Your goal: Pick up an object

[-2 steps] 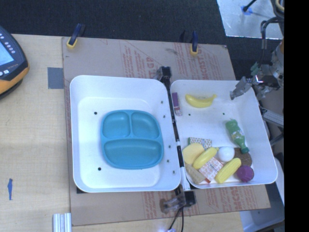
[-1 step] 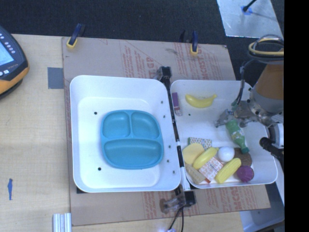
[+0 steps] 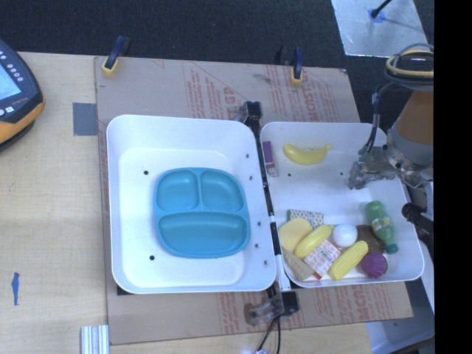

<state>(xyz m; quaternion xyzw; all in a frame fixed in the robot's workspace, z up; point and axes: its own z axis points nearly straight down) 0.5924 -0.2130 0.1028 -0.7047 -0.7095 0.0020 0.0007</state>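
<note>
Pale wooden bench top (image 3: 51, 220) is carrying a brown cardboard sheet (image 3: 184, 94), and two shallow white bins are sitting side by side on it. Inside the left white bin (image 3: 129, 257) a light blue plastic divided plate (image 3: 200, 212) is lying flat near the middle. Within the right white bin (image 3: 332, 135) a small yellow toy banana (image 3: 306, 153) is lying alone near the far wall, with a short purple stick (image 3: 268, 155) just beside the bin's left wall. Along the near side of that bin a heap of toy food is crowding together: a pale yellow round slice (image 3: 293, 234), a yellow oblong piece (image 3: 314, 240), a white ball (image 3: 344, 235), a red and white patterned packet (image 3: 322, 257), a yellow corn cob (image 3: 349, 259), a purple round toy (image 3: 375, 265) and a green bottle (image 3: 378, 220), most of them touching one another.

At the right, the grey arm with its orange band (image 3: 417, 120) is reaching over the right bin's far right part, and its metal gripper (image 3: 363, 174) is hanging well apart from the heap and to the right of the banana. Nothing is showing between its jaws, though how wide they are standing cannot be told from this slant.

Beyond the bench's left end, an orange and grey handheld pendant (image 3: 15, 91) is resting
</note>
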